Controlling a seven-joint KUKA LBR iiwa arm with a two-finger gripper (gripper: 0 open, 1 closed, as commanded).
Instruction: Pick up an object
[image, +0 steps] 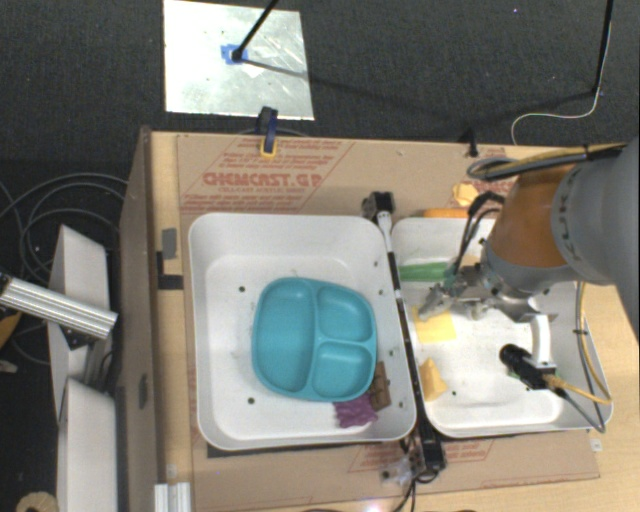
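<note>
My gripper (445, 299) hangs low over the left part of the right bin (500, 415), with the grey and orange arm reaching in from the right. A flat yellow block (436, 329) lies just below the gripper, close to it or touching it. A green object (424, 270) lies just above the gripper, near the bin's left wall. A yellow-orange wedge (431, 378) rests further toward the front. An orange object (443, 213) sits at the bin's far edge, partly hidden.
The left bin (220, 300) holds a teal divided plate (315, 340). A purple object (352, 412) and a brown one (381, 386) lie at its front right corner. A ridge (397, 300) separates the two bins.
</note>
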